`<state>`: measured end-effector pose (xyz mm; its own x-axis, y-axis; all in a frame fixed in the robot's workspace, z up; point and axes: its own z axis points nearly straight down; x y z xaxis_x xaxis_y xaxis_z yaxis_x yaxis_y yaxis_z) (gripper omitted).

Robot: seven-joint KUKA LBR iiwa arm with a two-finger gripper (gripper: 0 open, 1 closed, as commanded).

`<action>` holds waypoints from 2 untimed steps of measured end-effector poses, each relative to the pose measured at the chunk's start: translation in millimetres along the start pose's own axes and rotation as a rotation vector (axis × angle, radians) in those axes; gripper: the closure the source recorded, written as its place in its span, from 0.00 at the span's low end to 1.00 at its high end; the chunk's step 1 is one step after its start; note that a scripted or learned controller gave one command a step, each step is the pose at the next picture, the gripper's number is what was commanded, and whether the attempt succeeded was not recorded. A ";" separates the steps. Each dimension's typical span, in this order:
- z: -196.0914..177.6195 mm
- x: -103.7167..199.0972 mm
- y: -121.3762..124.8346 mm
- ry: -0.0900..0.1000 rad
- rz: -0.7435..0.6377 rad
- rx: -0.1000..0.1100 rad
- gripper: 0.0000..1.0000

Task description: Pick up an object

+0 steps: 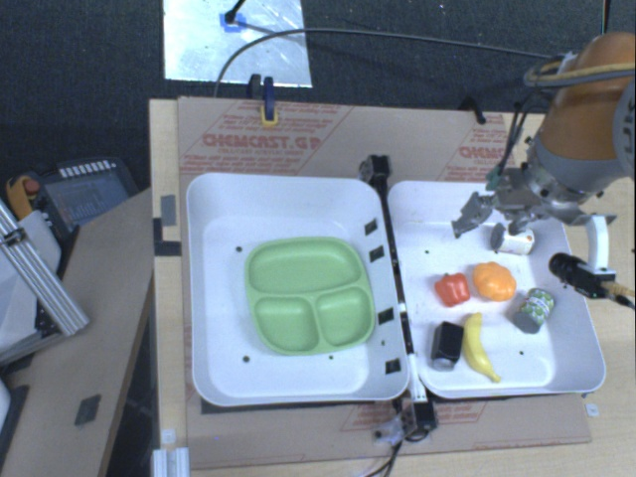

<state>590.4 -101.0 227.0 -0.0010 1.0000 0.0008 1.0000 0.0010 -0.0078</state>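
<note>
The right bin (571,366) holds a red pepper (452,288), an orange fruit (494,280), a yellow banana (481,347), a black block (447,344), a green-labelled can (533,309) and a small white piece (518,241). My gripper (483,228) hangs over the bin's far half, above and behind the pepper and the orange fruit. Its two grey fingers (467,223) stand apart, open, with nothing between them. The white piece lies just right of the fingers.
The left bin (214,266) holds a green divided plate (307,294). A black divider strip (390,266) runs between the bins. A black-tipped white fixture (584,266) sits at the right bin's right wall. Cables cross behind the bins.
</note>
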 end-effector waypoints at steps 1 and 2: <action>-4.5 0.0 2.0 -0.001 -0.002 -0.009 0.00; 41.2 -0.9 -5.8 -0.001 0.000 -0.007 0.00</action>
<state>584.3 -102.0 185.9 -0.0007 1.0000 0.0001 1.0000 0.0007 -0.0008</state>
